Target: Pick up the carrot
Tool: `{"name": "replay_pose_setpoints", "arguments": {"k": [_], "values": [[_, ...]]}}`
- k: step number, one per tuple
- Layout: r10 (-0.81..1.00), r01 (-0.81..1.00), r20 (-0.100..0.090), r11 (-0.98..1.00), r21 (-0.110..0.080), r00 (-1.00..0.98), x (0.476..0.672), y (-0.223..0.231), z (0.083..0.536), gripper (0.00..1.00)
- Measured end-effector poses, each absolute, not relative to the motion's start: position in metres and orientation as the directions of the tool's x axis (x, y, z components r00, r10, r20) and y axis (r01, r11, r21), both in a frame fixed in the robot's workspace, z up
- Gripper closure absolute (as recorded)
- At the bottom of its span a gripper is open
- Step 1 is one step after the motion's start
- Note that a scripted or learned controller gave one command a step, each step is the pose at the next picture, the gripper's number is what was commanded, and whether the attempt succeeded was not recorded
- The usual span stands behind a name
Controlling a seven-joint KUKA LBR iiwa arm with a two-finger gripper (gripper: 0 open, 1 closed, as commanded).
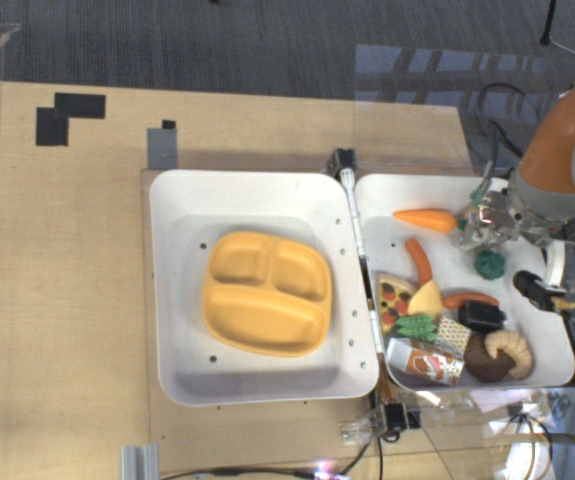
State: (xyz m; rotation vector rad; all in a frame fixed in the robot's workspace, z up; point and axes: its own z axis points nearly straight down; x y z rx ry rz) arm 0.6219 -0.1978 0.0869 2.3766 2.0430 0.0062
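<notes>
Clutter packs the right bin's (pixel 563 363) near edge: can (pixel 425 363), croissant (pixel 508 347), pizza slice (pixel 396 295). Carrot (pixel 425 220) lies loose near that bin's far edge, tip toward the divider. Gripper (pixel 482 224) sits just beside its green end, not pinching it; jaw state unclear. Yellow tray (pixel 267 292) sits mid left bin (pixel 177 368).

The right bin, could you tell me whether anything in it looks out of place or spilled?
Nothing is spilled. The right bin looks cluttered: toy food is piled together at its near end, while the carrot lies apart at the far end, beside the tool. The yellow tray sits slightly askew in the left bin.
</notes>
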Motion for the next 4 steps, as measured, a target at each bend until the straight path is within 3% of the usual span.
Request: {"name": "replay_pose_setpoints", "arguments": {"k": [1,2,3,4], "values": [[0.969,0.969,0.005,-0.246,0.010,0.246,0.616,-0.112,0.089,1.00],[0.968,0.968,0.001,-0.251,0.008,0.251,0.615,-0.117,0.088,0.00],[0.972,0.972,0.003,-0.237,0.012,0.237,0.515,-0.103,0.089,0.00],[0.927,0.927,0.003,-0.376,0.012,0.376,0.568,-0.138,0.088,0.00]]}}
